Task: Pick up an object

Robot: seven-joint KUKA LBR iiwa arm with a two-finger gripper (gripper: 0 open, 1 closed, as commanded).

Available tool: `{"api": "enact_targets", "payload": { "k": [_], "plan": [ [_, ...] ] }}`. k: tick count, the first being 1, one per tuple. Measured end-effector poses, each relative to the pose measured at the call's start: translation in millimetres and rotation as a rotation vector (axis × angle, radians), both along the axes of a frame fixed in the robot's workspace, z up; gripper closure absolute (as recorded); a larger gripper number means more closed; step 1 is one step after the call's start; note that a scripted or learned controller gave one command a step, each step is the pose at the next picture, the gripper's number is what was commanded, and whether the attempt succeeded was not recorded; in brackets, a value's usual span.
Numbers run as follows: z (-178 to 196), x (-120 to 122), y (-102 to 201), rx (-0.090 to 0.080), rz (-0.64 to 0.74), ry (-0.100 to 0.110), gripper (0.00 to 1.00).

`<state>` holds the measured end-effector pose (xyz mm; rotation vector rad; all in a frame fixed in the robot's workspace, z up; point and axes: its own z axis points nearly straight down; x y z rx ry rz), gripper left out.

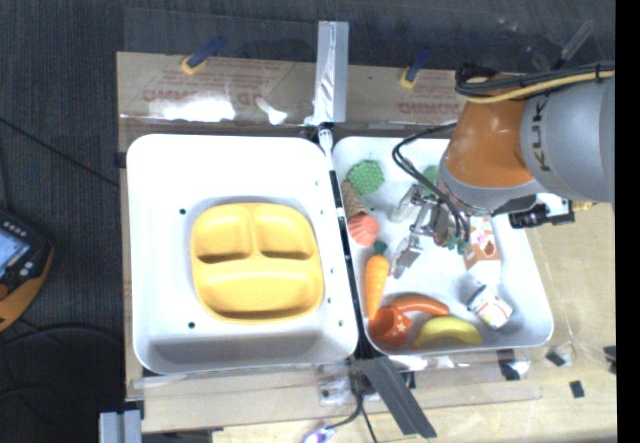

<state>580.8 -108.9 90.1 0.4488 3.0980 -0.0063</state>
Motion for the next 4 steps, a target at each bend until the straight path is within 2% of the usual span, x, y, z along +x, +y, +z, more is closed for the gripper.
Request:
{"api": "enact_targets", "payload": {
  "k": [1,2,3,4],
  "plan": [
    [27,70,-43,0.001,0.213,0.007,0.00],
    [-2,61,-108,-0.001,0.357,0.002,0.00],
    [11,63,-108,-0.003,0.356,-0.005,1.00],
    [11,63,-108,-0.003,0.356,-0.006,0.00]
  ]
}}
